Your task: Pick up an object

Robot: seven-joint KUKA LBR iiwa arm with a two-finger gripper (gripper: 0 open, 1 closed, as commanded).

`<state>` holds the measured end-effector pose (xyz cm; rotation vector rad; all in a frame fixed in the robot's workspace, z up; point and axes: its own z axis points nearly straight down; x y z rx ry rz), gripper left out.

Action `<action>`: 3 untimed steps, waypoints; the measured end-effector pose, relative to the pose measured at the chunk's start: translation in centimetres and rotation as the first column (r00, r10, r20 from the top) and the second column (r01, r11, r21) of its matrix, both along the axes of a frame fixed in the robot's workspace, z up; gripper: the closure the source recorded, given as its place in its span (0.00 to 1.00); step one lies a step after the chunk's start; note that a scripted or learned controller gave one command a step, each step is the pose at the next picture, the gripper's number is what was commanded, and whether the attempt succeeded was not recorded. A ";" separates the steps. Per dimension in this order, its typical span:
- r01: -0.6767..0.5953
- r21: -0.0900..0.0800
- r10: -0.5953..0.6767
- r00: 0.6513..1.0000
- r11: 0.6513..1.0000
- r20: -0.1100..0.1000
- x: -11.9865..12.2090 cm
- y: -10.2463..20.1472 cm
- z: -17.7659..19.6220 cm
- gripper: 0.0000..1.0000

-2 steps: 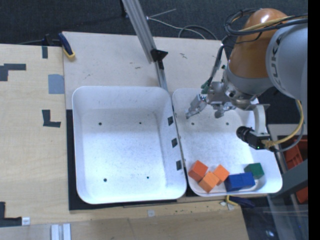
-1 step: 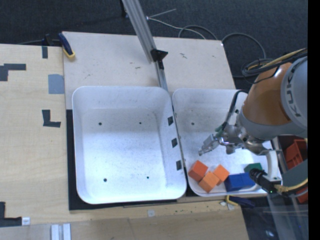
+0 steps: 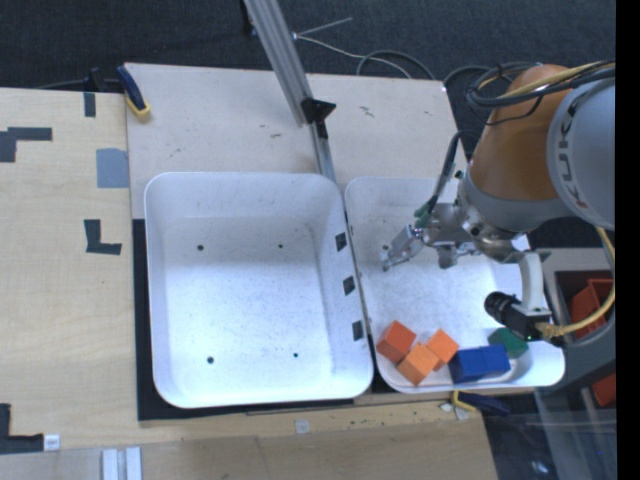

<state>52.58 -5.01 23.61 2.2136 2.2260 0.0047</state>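
A: Gripper [image 3: 392, 259] hangs over the upper middle of the right bin [image 3: 400, 196], reaching in from the right on the grey arm [image 3: 560, 158] with its orange band. Are its fingers spread or closed?

B: Spread a little, as far as I can see, with nothing between them. White bin floor shows under the tips.

A: Where are the objects?

B: All along the near edge of the right bin. Two orange blocks: one orange block [image 3: 397, 340] is further left, the other orange block [image 3: 425, 358] is just beside it, nearer the rim. A blue block [image 3: 479, 364] lies to their right, and a green piece [image 3: 513, 343] sits just behind it, partly hidden by the arm's black fitting.

A: How near is the gripper to them?

B: Well apart, touching none. The left bin [image 3: 160, 268] lies beside it.
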 end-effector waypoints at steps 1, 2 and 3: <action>0.011 -0.004 -0.011 1.000 1.000 -0.008 -1.4 -6.3 -2.7 0.00; 0.013 -0.003 -0.013 1.000 1.000 -0.012 -4.2 -15.0 -9.6 0.00; -0.001 -0.001 0.001 1.000 1.000 0.002 2.4 -11.7 -5.1 0.00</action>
